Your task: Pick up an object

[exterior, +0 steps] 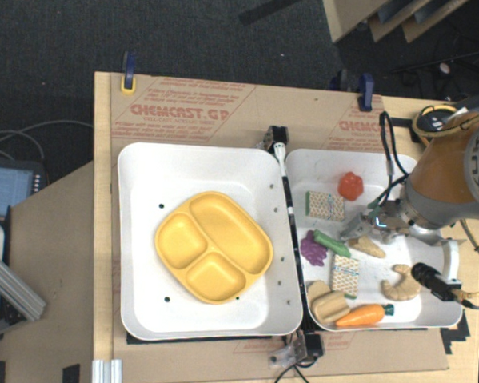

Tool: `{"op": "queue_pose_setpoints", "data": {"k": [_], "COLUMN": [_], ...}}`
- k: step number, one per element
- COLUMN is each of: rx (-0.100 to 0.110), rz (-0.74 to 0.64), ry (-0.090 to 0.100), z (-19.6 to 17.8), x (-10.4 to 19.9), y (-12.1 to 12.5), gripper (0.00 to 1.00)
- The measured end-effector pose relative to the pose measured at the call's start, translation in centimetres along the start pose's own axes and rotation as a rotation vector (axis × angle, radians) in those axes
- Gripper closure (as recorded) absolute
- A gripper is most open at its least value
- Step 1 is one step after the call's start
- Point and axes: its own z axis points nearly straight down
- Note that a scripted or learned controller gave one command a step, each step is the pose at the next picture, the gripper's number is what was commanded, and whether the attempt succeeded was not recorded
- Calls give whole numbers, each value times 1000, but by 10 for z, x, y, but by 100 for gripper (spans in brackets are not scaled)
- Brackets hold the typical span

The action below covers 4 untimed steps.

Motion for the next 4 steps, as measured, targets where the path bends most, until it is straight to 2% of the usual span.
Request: {"op": "queue_pose_setpoints", "data": {"k": [1,2,3,4], "rx": [-16,-12,-9,-7], "rz": [-4,-1,-2,-2], "ry": [-7,-8,-5,-1], "z": [-3,-14,-3,-107], "x": [2,1,48,96], "y": [106,103,94,7], "gripper": [0,100,100,100]}}
